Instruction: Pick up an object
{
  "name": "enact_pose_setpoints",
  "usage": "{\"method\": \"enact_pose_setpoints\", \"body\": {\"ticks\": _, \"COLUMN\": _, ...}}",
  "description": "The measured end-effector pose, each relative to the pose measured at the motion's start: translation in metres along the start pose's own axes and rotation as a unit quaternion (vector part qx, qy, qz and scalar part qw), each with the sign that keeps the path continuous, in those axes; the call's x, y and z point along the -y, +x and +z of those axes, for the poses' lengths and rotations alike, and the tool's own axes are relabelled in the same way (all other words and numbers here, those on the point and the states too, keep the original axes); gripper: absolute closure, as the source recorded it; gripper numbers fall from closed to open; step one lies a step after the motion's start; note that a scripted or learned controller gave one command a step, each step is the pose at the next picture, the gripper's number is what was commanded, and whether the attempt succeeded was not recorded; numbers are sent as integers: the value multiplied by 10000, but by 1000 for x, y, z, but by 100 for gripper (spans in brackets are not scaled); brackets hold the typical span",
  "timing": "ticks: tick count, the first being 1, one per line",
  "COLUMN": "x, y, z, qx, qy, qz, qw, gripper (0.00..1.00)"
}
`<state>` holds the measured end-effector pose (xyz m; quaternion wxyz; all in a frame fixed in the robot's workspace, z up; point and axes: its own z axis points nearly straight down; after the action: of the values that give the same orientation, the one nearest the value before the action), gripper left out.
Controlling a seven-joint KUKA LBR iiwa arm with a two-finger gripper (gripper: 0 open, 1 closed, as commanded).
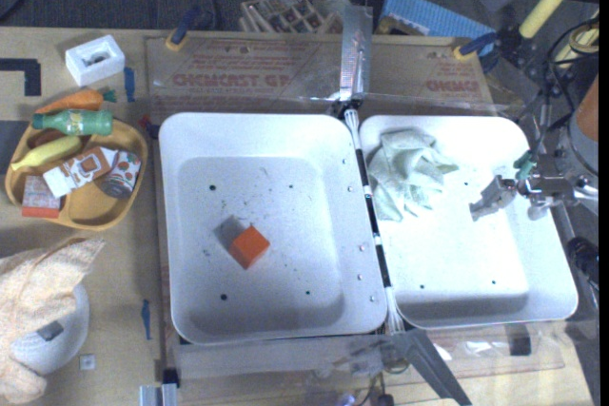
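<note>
An orange block (251, 246) is seen lying in the left bin (190, 147). A crumpled pale cloth (409, 171) is noted in the right bin (542, 299), just beside the gripper (487, 200), which is extended from the right; nothing is held and the fingers are seen apart.

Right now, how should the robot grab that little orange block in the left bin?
Come straight down from above and pinch the orange block across two opposite flat sides. It sits alone on the left bin floor, turned cornerwise, so the gripper would probably need to rotate to match its faces.
</note>
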<state>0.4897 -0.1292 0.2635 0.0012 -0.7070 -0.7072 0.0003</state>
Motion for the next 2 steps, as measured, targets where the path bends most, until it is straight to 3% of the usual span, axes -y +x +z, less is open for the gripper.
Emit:
{"method": "enact_pose_setpoints", "body": {"ticks": 1, "x": -37, "y": 70, "z": 14, "qx": 11, "qy": -22, "qz": -348, "qw": 9994, "gripper": 0}}
{"method": "enact_pose_setpoints", "body": {"ticks": 2, "x": -100, "y": 54, "z": 56, "qx": 13, "qy": -25, "qz": -624, "qw": 9981, "gripper": 0}}
